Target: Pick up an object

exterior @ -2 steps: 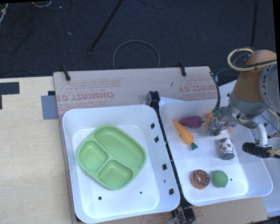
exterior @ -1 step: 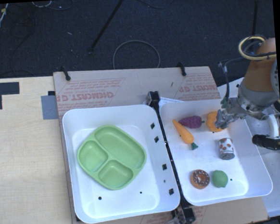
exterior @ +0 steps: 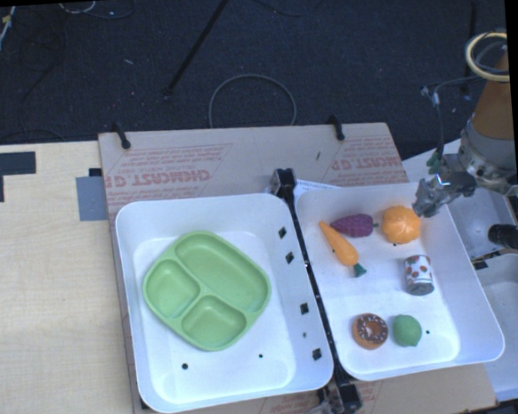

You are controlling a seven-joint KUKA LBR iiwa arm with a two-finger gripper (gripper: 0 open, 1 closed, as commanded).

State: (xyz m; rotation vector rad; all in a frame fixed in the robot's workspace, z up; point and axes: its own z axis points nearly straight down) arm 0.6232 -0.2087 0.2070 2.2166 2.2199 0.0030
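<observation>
The right bin (exterior: pixel 469 319) holds an orange fruit (exterior: pixel 400 223), a purple eggplant (exterior: pixel 353 225), a carrot (exterior: pixel 341 246), a small spotted can (exterior: pixel 417 275), a chocolate doughnut (exterior: pixel 370 330) and a green lime (exterior: pixel 406 331). My gripper (exterior: pixel 426 199) hangs at the bin's far right corner, just right of the orange and slightly above it. Nothing shows between its fingers. Whether they are open or shut is unclear from this angle.
The left bin (exterior: pixel 155 362) carries a green divided plate (exterior: pixel 206 289). A black divider (exterior: pixel 305 287) runs between the two bins. Cardboard (exterior: pixel 238 163) lies behind them, and a wooden bench top (exterior: pixel 44 308) stretches to the left.
</observation>
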